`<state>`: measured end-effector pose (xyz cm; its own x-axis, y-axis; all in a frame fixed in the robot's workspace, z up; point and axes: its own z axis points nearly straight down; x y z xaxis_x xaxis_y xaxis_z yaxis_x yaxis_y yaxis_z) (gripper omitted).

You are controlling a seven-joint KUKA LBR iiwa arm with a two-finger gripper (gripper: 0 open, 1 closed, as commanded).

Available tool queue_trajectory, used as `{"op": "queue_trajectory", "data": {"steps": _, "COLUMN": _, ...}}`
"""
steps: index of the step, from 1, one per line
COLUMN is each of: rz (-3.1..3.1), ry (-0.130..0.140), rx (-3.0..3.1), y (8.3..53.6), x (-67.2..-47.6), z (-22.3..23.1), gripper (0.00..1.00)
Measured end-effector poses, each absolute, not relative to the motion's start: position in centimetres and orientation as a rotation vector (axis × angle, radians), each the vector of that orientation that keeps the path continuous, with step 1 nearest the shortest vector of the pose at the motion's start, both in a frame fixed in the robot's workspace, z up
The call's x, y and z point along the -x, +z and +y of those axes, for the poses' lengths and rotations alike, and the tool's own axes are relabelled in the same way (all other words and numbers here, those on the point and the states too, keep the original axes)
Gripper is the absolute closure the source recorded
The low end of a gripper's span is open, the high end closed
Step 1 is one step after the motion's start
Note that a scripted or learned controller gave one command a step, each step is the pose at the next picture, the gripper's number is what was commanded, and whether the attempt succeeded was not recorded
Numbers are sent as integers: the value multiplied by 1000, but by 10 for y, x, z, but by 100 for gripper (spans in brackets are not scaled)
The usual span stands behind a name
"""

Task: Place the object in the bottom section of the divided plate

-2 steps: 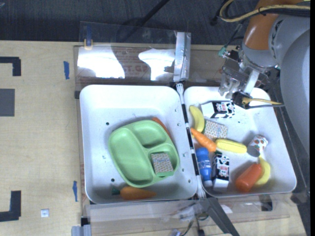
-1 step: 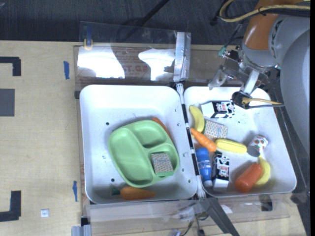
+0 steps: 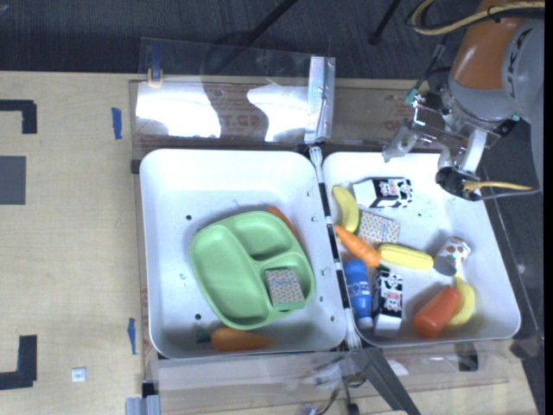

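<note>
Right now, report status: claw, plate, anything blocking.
Claw up over right bin's far edge. Green divided plate in left bin; patterned block sits in its small section. Carrot beside plate's near rim.

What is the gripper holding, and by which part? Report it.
Nothing can be seen held. The gripper hangs over the back rim of the right bin, above the toys, with no object visible at it; whether its fingers are open cannot be told.

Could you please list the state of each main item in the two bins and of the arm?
Green divided plate: flat in the left bin.
Patterned block: resting in the plate's small lower-right section.
Carrot: lying on the left bin floor beside the plate.
Blue bottle: lying in the right bin.
Gripper: above the right bin's far edge.
</note>
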<state>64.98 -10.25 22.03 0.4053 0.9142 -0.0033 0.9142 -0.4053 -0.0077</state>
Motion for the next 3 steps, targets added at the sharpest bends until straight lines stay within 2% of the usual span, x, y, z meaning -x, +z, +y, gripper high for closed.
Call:
{"op": "queue_trajectory", "data": {"steps": 1, "rz": -1174, "ry": 13, "rx": 2909, "y": 232, "x": -615, "z": -133, "gripper": 0}}
{"op": "queue_trajectory", "data": {"steps": 2, "rz": -387, "ry": 9, "rx": 3118, "y": 224, "x": -659, "z": -138, "gripper": 0}}
{"op": "queue_trajectory", "data": {"steps": 3, "rz": -402, "ry": 20, "rx": 3115, "y": 230, "x": -660, "z": -134, "gripper": 100}}
